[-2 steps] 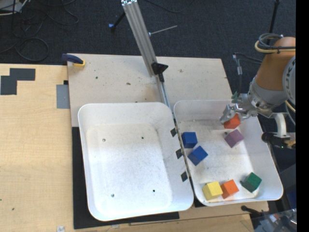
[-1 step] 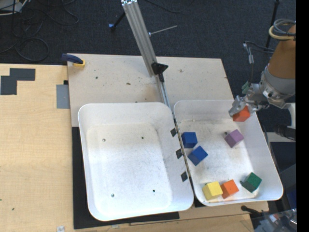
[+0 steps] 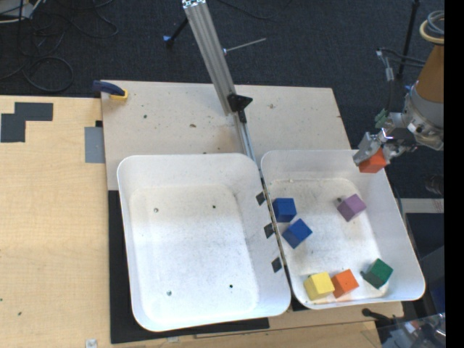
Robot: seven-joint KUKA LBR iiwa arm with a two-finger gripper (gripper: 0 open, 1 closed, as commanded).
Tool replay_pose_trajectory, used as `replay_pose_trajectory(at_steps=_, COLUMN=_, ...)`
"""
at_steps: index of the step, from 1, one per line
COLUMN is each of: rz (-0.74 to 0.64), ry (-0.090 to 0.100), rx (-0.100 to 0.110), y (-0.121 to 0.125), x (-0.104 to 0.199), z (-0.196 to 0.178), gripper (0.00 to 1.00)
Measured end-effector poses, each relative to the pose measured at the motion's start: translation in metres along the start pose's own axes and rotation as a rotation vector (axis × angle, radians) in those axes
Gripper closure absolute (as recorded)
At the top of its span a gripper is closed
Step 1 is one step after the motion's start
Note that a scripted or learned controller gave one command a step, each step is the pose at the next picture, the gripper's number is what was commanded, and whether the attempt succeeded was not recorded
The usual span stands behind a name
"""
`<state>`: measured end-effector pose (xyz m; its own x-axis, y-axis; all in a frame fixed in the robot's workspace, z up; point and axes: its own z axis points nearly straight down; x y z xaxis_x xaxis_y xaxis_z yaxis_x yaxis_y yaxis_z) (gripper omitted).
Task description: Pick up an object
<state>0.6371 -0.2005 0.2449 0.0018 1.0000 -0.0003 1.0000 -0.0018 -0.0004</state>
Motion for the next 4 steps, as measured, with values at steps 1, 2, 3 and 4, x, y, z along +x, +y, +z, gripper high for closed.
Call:
replay_pose_trajectory(at_steps=1, rz=-0.006, ry=0.004, rx=0.007, y=-0.013, x=0.053, z=0.014, gripper=1.0)
replay_pose_trajectory(at_steps=2, rz=-0.005, ry=0.004, rx=0.006, y=-0.02, x=0.105, z=0.007, gripper=1.0)
replay_pose_trajectory(at_steps=3, rz=-0.005, ry=0.003, rx=0.008, y=-0.028, x=0.159, z=0.022, gripper=1.0)
replay_pose_trajectory(at_steps=4, rz=-0.006, ry=0.003, rx=0.009, y=-0.032, x=0.218, z=0.03, gripper=1.0)
